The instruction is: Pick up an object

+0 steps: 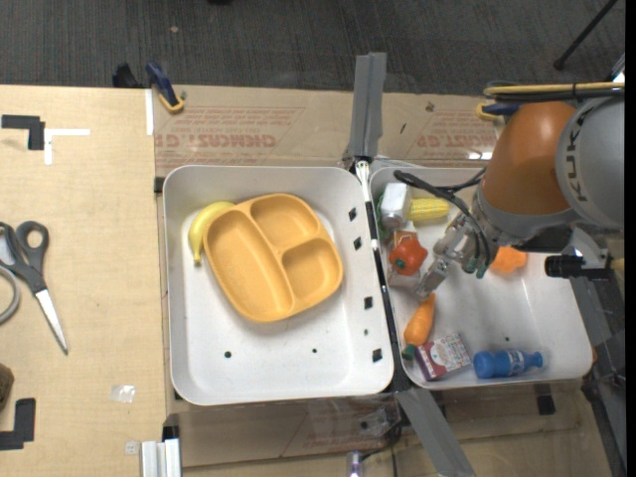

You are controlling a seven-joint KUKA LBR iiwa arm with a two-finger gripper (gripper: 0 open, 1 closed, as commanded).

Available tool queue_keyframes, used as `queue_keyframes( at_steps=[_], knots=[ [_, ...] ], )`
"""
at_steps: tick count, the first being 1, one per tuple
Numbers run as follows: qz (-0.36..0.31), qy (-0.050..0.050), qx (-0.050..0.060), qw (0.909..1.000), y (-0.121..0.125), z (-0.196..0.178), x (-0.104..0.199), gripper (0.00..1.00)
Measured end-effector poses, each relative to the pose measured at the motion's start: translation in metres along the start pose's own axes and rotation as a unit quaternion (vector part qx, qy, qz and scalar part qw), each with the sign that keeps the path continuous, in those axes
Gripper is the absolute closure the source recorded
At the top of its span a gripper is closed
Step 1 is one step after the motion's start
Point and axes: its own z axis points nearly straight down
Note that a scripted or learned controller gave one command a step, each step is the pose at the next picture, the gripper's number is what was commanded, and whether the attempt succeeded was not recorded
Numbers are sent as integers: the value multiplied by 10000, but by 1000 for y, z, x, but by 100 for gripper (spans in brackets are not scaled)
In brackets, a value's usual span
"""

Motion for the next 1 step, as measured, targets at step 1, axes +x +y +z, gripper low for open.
queue_keyframes(
  at_steps=[1],
  knots=[
    [-18, -13, 0, 10000, 0, -9, -1, 100]
  ],
)
